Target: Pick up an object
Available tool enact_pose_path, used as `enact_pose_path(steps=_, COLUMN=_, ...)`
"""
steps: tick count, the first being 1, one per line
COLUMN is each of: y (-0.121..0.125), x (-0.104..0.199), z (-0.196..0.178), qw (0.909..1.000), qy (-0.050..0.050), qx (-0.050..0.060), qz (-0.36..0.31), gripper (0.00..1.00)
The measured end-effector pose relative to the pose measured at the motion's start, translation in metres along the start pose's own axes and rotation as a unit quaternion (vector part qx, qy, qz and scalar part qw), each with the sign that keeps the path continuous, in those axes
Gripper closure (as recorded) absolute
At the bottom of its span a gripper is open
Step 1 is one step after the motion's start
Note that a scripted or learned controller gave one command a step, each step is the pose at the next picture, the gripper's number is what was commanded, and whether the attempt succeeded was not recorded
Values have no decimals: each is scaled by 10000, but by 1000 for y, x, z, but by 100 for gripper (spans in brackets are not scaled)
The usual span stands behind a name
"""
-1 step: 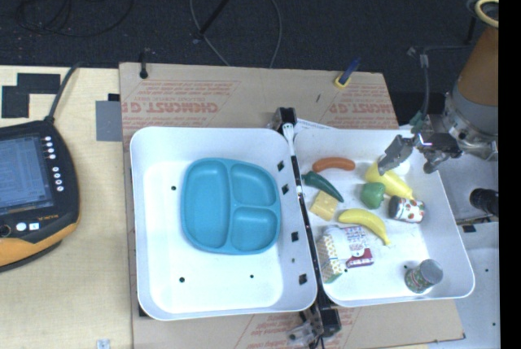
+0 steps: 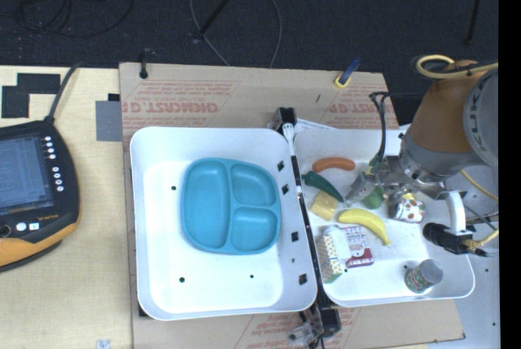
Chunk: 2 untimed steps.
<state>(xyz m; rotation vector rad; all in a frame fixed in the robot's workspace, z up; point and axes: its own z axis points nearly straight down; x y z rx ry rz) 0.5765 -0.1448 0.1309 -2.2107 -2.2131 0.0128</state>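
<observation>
The arm (image 2: 452, 124) leans in over the right bin (image 2: 456, 290), its gripper (image 2: 376, 186) down among the clutter near the bin's upper middle. From here I cannot tell how the gripper is set; it sits just beside a green piece (image 2: 373, 197). A banana (image 2: 364, 222) lies just below, near the bin's centre, with a sausage (image 2: 334, 164) above it and a yellow wedge (image 2: 324, 206) to its left. A printed packet (image 2: 346, 248) rests lower down, and a can (image 2: 421, 275) stands upright near the lower right corner. The left bin (image 2: 155, 258) carries a blue tray (image 2: 230, 205) (three compartments). A pendant (image 2: 32, 186) lies well off to the left.
</observation>
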Motion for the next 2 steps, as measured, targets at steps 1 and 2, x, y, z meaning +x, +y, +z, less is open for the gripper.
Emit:
enact_pose_path(steps=1, y=-55, x=35, z=46, qw=10000, qy=-10, qx=-59, qz=24, gripper=0)
enact_pose_path(steps=2, y=-53, x=33, z=34, qw=10000, qy=2, qx=-59, qz=48, gripper=100)
